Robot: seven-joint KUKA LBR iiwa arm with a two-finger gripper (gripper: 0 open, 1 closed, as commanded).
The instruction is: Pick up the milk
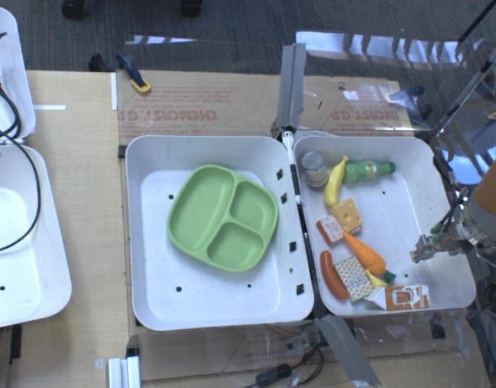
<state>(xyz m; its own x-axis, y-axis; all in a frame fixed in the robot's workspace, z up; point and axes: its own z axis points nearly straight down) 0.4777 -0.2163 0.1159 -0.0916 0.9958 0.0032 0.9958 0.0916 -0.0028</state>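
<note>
Two shallow white bins are set side by side on the desk (78,103), so that items can be drawn from one and dropped in the other. The left bin (142,217) carries a green divided plate (223,217), laid flat near its middle. The right bin (409,217) is used as the supply side: toy foods are heaped along its left half, among them a banana (337,180), a green bottle (367,169), a small can (314,168), a carrot (364,253) and a sausage (333,275).

The milk (403,297), judged to be the white carton with orange print, is seen lying flat on its side at the near edge of the right bin, just beside the food heap.

The end effector (430,247) is held low over the bin's right portion, near the wall. The milk lies near it, toward the camera and slightly leftward, apart from it. Whether it is open or closed cannot be told; nothing is seen gripped.
</note>
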